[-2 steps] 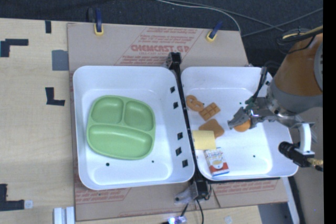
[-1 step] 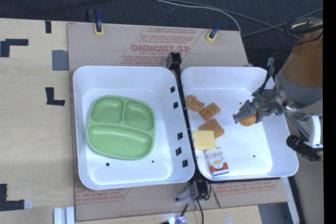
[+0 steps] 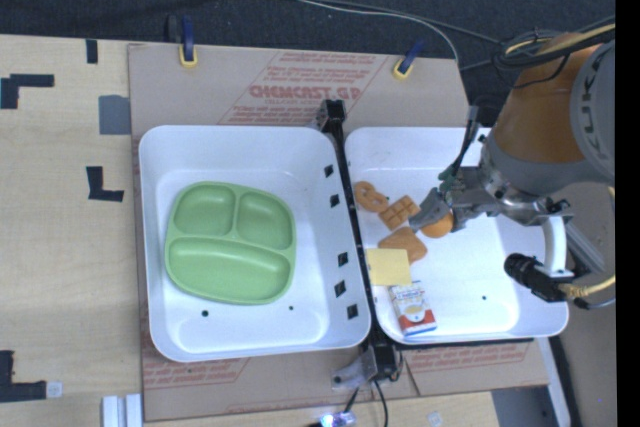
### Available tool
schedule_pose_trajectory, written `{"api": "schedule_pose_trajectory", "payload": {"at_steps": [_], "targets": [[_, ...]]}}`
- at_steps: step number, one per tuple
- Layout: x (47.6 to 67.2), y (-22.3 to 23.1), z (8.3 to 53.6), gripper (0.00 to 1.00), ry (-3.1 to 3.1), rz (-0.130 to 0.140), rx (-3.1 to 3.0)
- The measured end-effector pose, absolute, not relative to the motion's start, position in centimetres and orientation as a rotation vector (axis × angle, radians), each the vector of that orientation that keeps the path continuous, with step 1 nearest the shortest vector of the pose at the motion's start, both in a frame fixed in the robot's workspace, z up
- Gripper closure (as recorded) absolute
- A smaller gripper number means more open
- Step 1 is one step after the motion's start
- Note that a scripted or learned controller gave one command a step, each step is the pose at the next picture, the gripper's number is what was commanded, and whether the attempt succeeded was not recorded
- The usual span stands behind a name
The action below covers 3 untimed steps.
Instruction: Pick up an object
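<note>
Landmark: the black divider strip between the two bins.

Left of divider: shallow white plastic bin holding a pale green three-compartment plastic plate, flat, about mid-bin. Rigid and light, I'd guess, but wide and low, so a poor target for a two-finger pinch except at the rim.

Right of divider: second shallow white bin with a cluster of small toy-food pieces close to the divider. Nearest it, a brown pretzel-shaped piece; next to that a tan waffle-like piece; below, a brown rounded bread-like piece touching a flat yellow square slice; lowest, a small white-and-red carton.

Likely target: the small orange rounded piece, right of the waffle piece, at the tip of the claw. It looks like light, hard, smooth plastic, so likely slippery; I'd grip across its widest part and stay off the curved ends.

Claw state: cannot tell. The tips are dark, small, and merge with the orange piece, and contact versus hovering is unclear. I can't confirm the piece sits between them.

Hard to read: the orange piece is partly covered by the claw. The arm's grey and orange body hides the right bin's far right corner. What exactly the toy pieces are is a guess at this resolution.
</note>
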<state>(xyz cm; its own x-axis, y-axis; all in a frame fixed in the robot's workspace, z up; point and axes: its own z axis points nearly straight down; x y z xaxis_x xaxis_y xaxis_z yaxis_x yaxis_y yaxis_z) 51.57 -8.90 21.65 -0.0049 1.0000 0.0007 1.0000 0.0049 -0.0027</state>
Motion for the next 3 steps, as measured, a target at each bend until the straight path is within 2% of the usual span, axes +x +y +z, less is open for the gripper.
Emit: {"api": "schedule_pose_trajectory", "payload": {"at_steps": [2,3], "targets": [[53.1,0.3,21.0,1.0,-2.227,0.002,-2.213],[54.5,5.2,20.3,1.0,-2.227,0.002,-2.212]]}}
